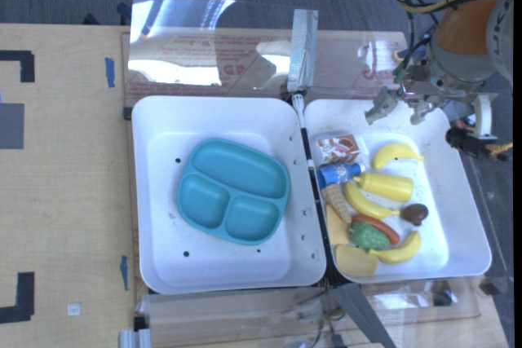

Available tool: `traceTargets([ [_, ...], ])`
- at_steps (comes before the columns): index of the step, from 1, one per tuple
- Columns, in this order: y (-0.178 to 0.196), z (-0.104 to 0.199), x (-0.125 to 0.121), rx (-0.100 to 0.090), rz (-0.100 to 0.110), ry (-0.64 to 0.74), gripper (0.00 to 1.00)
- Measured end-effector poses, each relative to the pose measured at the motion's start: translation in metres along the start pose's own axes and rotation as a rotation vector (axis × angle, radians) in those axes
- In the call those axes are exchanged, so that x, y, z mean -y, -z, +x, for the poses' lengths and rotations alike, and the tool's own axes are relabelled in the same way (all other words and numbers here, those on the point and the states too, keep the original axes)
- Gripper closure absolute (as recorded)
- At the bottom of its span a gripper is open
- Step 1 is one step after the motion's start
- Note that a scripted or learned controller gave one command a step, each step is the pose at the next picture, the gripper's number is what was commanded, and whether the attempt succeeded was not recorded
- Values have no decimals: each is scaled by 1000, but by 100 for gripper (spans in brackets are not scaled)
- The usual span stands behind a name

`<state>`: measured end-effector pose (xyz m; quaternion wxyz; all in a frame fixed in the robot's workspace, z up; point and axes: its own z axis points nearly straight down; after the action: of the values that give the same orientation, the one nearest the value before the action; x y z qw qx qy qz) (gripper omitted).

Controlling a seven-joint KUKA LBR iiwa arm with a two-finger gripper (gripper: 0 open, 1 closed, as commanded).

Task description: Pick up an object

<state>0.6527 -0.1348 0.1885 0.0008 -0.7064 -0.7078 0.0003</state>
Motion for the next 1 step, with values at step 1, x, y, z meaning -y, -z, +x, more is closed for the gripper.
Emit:
traceTargets([
  [1,-72,16,10,3,-33,-94,0],
])
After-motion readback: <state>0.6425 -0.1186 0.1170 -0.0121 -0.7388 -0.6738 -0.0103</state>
